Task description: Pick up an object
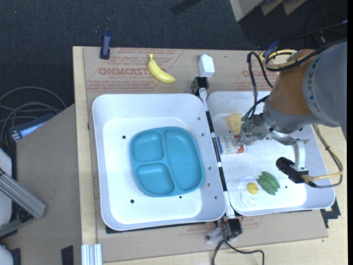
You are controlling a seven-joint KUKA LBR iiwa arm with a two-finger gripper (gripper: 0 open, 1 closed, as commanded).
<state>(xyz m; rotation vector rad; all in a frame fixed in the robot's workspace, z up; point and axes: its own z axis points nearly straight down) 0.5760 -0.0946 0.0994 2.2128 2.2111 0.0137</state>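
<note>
Bench (182,57): cardboard-topped, two white bins side by side. Arm (292,93) comes in from 3 o'clock and sits over the right bin.

Left bin (110,148): one blue divided plate (165,162), roughly centred, three compartments, lying flat.

Right bin (289,200): gripper (249,134) is down at the bin's 10 o'clock area. Open or closed: can't tell from this angle, wrist body covers it. Nothing visibly held.

Pickable stuff in the right bin:
- green piece (269,182) at 6 o'clock, lying on the floor, well apart from the gripper
- printed packet (227,146) at 9 o'clock, against the wall shared with the left bin, just beside the gripper
- yellow piece (234,123) at 10 o'clock, just beside the gripper, contact unclear
- white piece with a yellow centre (252,189) at 7 o'clock, just beside the green piece

On the bench outside the bins, 12 o'clock side: banana (160,70) above the left bin, white block (207,65) above the gap between the bins, small blue item (105,43) at the bench's 11 o'clock corner.
</note>
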